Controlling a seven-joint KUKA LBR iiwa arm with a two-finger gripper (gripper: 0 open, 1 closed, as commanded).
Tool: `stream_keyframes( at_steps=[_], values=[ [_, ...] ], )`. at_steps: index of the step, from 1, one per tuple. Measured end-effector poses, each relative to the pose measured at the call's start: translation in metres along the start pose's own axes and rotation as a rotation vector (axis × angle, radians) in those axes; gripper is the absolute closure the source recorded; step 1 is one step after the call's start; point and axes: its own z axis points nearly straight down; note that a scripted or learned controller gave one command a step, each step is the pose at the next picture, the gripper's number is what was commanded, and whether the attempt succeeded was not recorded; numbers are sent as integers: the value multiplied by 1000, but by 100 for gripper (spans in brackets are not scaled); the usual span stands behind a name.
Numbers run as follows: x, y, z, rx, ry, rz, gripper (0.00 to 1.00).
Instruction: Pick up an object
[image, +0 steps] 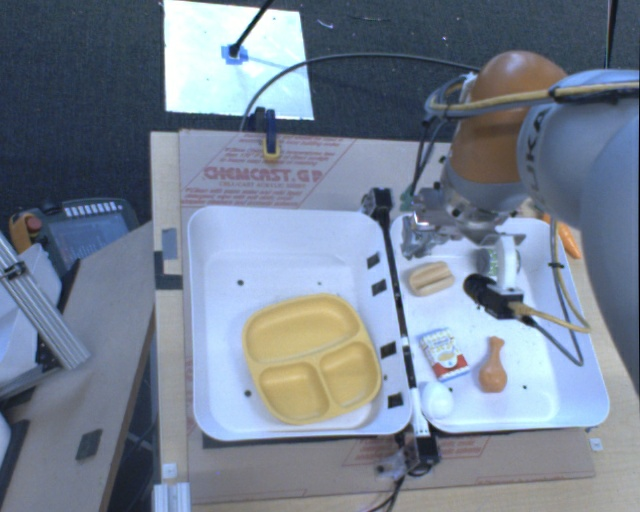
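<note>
Grey arm with orange band reaching in over right white bin (575, 395). Gripper (425, 238) low at bin's far-left corner, just above tan bread-roll-shaped toy (431, 278) — likely target, though fingers blur together, so can't tell claw state. Nearby: orange drumstick toy (491, 365), small red-and-white carton (443, 353), white egg (436, 400). Yellow three-compartment plastic tray (310, 355) sits alone in left white bin (215, 300).

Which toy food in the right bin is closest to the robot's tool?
The tan bread roll, lying just below the tool. The drumstick, snack packet and white egg lie farther toward the front.
</note>
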Motion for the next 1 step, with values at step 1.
stream_keyframes(
  at_steps=[1],
  values=[
    [57, -2, 4, 0, 1, -2, 100]
  ],
)
